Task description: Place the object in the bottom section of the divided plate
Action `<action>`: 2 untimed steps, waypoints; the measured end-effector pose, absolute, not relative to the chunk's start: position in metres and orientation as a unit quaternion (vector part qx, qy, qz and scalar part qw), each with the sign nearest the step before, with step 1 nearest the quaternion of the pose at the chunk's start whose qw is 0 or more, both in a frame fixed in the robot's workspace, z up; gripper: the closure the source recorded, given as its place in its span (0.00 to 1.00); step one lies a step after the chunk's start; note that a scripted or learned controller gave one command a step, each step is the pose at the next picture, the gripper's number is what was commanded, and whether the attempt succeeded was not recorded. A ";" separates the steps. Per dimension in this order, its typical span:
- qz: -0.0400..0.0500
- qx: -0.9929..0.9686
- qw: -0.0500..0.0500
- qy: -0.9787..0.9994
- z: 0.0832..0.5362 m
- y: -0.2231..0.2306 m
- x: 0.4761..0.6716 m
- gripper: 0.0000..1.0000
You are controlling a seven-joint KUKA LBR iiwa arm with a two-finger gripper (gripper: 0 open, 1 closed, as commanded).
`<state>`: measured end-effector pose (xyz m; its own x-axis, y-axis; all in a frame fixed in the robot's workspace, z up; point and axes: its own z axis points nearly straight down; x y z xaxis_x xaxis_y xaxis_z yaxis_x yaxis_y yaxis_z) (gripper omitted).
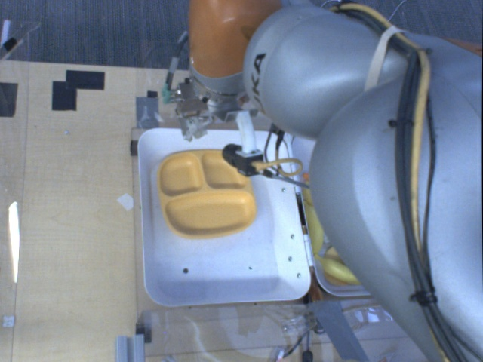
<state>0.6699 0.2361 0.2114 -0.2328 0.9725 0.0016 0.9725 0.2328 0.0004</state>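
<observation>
Pincer (192, 123), apart or together I cannot tell, hovers at the far rim of the left white bin (226, 277), just beyond the yellow divided plate (207, 210), whose bare bottom section seems ready to receive, while a yellow banana-like object (336, 268) lies well apart in the right bin (318, 276), probably awaiting pickup.

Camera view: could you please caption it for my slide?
Hand of the KUKA arm at the far edge of the white bin, beyond the yellow divided plate.

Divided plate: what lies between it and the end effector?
Camera view: only a bare strip of the white bin floor separates the end effector from the divided plate.
</observation>
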 end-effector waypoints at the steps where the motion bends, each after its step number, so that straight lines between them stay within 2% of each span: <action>1: -0.001 -0.460 -0.001 -0.888 0.236 0.226 0.669 1.00; 2: 0.001 -0.612 0.001 -0.791 0.215 0.224 0.669 1.00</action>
